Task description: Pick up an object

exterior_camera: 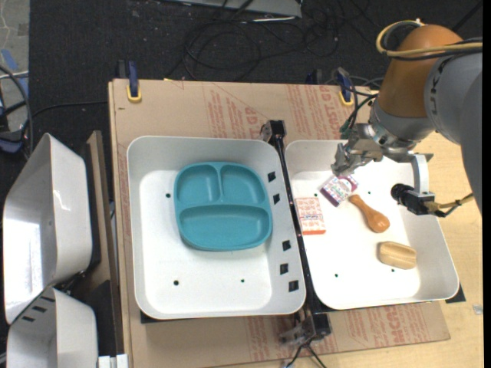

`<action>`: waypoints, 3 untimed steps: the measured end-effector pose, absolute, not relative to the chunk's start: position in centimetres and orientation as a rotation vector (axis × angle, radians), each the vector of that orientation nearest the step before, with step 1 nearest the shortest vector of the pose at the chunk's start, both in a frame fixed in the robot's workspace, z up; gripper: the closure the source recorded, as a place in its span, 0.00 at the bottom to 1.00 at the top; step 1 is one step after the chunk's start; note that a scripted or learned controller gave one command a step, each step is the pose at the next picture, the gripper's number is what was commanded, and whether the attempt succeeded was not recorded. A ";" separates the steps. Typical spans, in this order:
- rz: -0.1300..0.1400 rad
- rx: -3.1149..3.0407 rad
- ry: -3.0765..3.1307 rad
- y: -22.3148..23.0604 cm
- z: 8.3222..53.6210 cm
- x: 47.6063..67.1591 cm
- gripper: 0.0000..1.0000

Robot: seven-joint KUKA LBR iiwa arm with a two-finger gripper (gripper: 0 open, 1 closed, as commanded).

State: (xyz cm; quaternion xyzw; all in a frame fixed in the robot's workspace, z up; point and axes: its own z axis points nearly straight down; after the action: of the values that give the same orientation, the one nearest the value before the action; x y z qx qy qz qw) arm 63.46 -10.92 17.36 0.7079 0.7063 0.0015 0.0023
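Observation:
In the right bin [430,228], my gripper [347,162] hangs over the upper left part. Directly below its tip lies a small purple and white packet [337,190]; whether the two touch is unclear. A red and white card [309,215] lies flat by the bin's left wall. A wooden spoon [370,213] rests to the right of the packet, and a tan wooden block [397,255] sits nearer the front right.
A teal divided plate [222,207] lies in the left bin [153,267]. A black divider [288,205] runs between the bins. The grey and orange arm [418,75] reaches in from the upper right. White tubs [42,228] stand left of the bench.

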 end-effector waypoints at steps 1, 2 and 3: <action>0.005 2.216 2.221 -10.9 21.3 63.6 1.00; 0.001 2.214 2.231 -5.1 21.9 62.7 1.00; 0.002 2.214 2.231 -0.1 22.6 62.2 1.00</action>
State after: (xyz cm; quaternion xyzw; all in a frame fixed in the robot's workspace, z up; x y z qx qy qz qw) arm 62.20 -0.14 22.64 0.7043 0.7099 0.0006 -0.0007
